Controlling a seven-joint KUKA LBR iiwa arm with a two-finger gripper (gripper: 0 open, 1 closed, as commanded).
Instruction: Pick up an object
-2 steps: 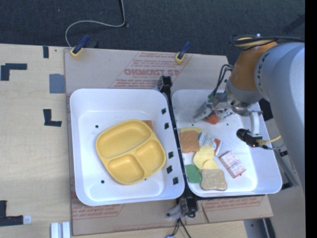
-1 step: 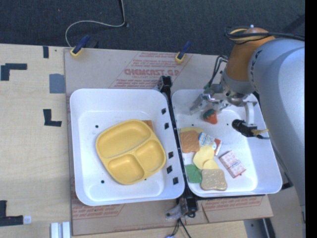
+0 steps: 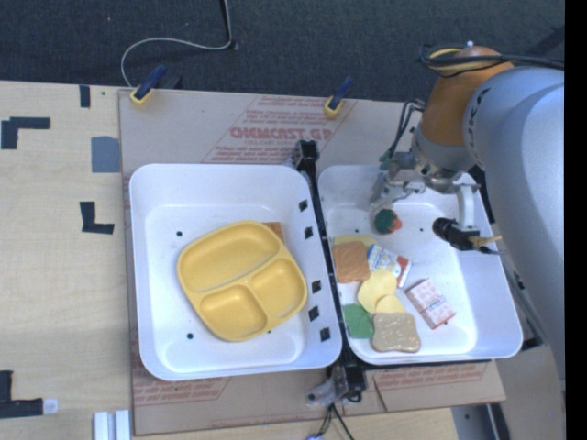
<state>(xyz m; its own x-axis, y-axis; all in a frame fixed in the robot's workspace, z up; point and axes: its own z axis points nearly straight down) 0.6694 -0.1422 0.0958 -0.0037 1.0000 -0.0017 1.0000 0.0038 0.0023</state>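
Observation:
My gripper [image 3: 394, 189] hangs over the far part of the right bin [image 3: 500, 324], below the grey arm with its orange band. Just in front of it lies a small green and red ball-like toy [image 3: 386, 220], apart from the gripper. Nearer the front of this bin are a brown bread slice [image 3: 350, 261], a small white, blue and red packet [image 3: 386, 259], yellow round pieces [image 3: 376, 291], a red and white packet [image 3: 429, 302], a green piece [image 3: 358, 322] and a slice of toast [image 3: 396, 333]. Nothing shows in the gripper's grasp.
The left bin [image 3: 160, 209] holds a yellow divided plate [image 3: 241, 280], with a brown edge [image 3: 274, 231] showing from behind it. A black ridge [image 3: 315, 246] marks where the two bins meet. Blue and yellow clamps [image 3: 147, 85] sit at the board's far edge.

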